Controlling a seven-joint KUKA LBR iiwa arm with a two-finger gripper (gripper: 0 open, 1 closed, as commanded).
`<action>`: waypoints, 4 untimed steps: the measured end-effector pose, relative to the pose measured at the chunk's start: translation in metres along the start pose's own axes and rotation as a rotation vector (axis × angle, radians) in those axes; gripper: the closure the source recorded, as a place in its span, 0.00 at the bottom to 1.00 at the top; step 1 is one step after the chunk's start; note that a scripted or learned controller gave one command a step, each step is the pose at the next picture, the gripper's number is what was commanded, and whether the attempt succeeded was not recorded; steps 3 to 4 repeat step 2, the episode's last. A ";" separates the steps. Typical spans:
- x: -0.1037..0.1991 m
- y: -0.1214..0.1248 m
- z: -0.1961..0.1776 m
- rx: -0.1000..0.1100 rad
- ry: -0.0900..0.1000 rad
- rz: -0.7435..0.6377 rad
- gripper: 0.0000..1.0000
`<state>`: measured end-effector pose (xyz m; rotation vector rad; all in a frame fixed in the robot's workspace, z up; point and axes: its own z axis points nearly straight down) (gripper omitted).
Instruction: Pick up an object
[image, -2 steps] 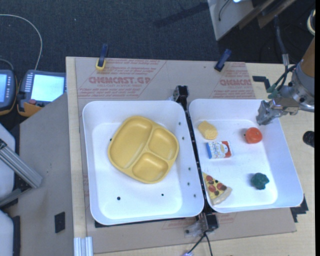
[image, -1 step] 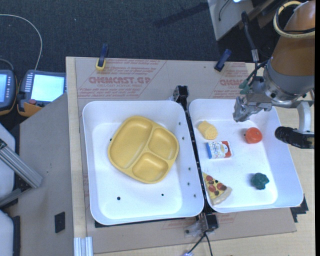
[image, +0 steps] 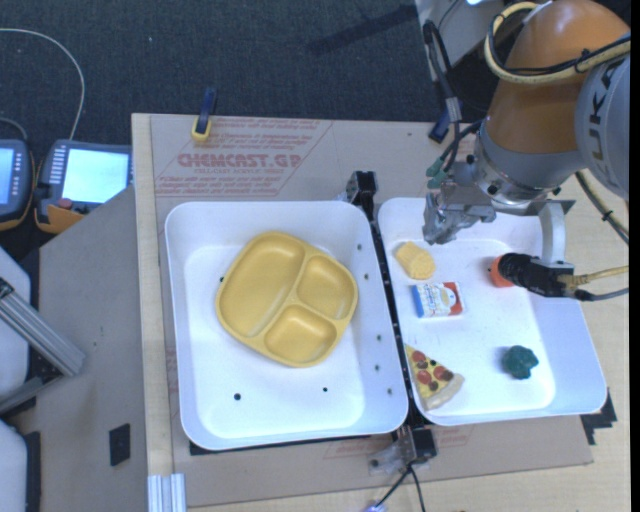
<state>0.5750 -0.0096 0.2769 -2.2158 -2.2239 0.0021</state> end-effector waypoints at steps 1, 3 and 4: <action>0.045 0.005 0.023 0.002 0.000 0.000 1.00; 0.098 0.008 0.026 -0.003 0.000 -0.002 1.00; 0.098 0.008 0.026 -0.003 0.000 -0.002 1.00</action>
